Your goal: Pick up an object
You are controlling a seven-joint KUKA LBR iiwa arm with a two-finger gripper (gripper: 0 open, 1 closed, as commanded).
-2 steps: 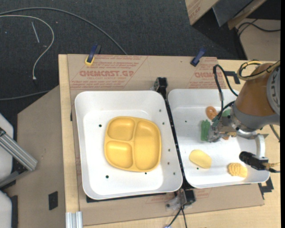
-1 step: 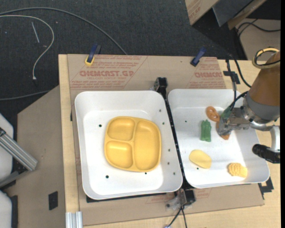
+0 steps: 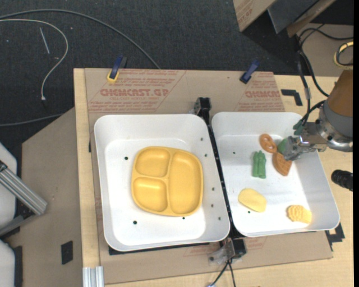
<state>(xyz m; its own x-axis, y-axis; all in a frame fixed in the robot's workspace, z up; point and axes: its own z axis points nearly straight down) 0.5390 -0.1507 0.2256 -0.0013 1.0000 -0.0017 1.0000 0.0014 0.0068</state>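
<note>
A brown cardboard sheet (image 3: 168,84) is covering the bench, held at its far edge by two blue clamps (image 3: 116,68), and dark carpet (image 3: 168,33) is showing beyond it. A white cable (image 3: 53,61) is looping across the carpet at the upper left, and the corner of a cardboard box (image 3: 252,14) is poking in at the top. Two white bins are sitting side by side on the sheet. The left bin (image 3: 106,140) is holding a yellow divided plate (image 3: 167,180) near its middle. The right bin (image 3: 235,129) is holding the small things: a green piece (image 3: 259,165) standing near its middle, a pale yellow lump (image 3: 252,200) nearer the front, a ridged yellow piece (image 3: 299,213) at the front right, an orange pretzel (image 3: 268,142) toward the back, and a brown piece (image 3: 282,165) just right of the green one.

The arm (image 3: 339,112) is reaching in from the right and is cut off by the frame edge. Its gripper (image 3: 293,147) is hanging low over the right bin, between the pretzel and the brown piece and overlapping the top of the brown one. Whether its fingers are spread or closed, I cannot tell; they are blurring into the dark hardware, and nothing is plainly showing between them.

Red print is running across the cardboard: "CHEMCAST GP" is roughly readable at the upper left, repeated at the upper right, where the arm's cables are partly covering it.
</note>
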